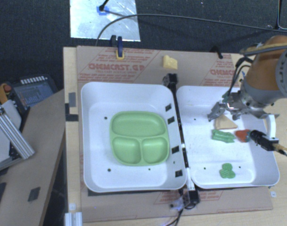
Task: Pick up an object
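Note:
Several small items lie in the right bin (200,98). A tan wedge (225,123) sits near the middle right, with a green ridged piece (222,136) just below it and a red piece (241,135) to that piece's right. A green leafy piece (227,171) lies near the front edge. My gripper (220,110) hangs low over the right bin, just above and to the left of the tan wedge, on the grey wrist with the orange band (270,65). I see nothing held in it.
The left bin (94,126) holds a green divided plate (138,138). A yellow block (170,61) lies on the board behind the bins. A black connector with a cable (262,141) hangs over the right bin's right side.

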Controlling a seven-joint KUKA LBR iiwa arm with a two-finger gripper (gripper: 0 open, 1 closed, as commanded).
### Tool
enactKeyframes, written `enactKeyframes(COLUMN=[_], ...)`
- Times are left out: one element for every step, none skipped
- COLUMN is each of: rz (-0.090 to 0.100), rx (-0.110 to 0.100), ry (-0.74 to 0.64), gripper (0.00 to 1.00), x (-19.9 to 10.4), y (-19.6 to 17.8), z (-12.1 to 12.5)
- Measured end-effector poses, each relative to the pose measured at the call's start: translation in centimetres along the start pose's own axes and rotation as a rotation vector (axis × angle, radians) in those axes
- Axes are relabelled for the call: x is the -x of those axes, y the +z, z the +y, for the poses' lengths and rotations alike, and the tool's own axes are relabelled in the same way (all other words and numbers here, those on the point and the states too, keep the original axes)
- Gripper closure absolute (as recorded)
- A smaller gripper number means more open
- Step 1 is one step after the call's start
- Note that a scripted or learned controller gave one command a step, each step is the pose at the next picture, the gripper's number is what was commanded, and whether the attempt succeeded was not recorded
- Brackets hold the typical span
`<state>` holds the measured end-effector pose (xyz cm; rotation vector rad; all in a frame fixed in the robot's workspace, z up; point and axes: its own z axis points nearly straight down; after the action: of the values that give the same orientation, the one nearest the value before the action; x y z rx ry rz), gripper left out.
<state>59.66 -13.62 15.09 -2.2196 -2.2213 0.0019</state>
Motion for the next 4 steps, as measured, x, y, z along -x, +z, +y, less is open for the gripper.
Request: enactKeyframes(rz=[0.0, -0.005, -0.014, -0.001], rx=[0.001, 0.011, 0.029, 0.007], ry=[-0.004, -0.001, 0.0, 0.0], gripper=[0.0, 0.0, 1.0, 1.0], x=[-0.1, 0.1, 0.5, 0.5], y=[4.9, 6.0, 4.4, -0.1], z=[1.0, 1.4, 1.8, 1.4])
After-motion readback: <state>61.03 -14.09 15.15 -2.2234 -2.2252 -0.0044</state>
